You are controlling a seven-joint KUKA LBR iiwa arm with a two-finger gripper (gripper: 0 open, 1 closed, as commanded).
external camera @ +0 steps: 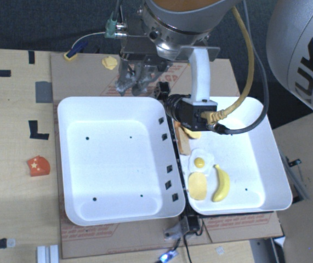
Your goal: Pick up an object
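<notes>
The right bin [255, 147] holds a yellow banana [221, 183], a fried egg toy [200, 161], a pale yellow rounded piece [198, 187] and a tan slice [183, 141] leaning by the divider. My gripper [136, 83] hangs over the cardboard just behind the back rim of the left bin [112, 163], well apart from these objects. Nothing shows in its grasp. A black module [192, 114] on a white bracket under the wrist hides the right bin's back left corner.
A red toy [39, 166] lies on the bench left of the bins. A small yellow piece [109, 63] rests on the cardboard behind the left bin. Cables [249, 64] loop over the right bin's back.
</notes>
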